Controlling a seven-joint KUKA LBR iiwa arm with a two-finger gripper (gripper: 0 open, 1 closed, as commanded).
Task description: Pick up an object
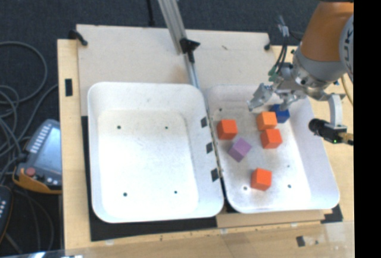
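The orange cube (266, 120) sits in the right bin (318, 191), touching a blue block (282, 114), just under the tool (271, 100), whose opening I cannot tell, so a descent here could well nudge both blocks aside.

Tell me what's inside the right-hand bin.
The right bin holds four orange cubes, a purple block and a blue block, partly covered by the gripper.
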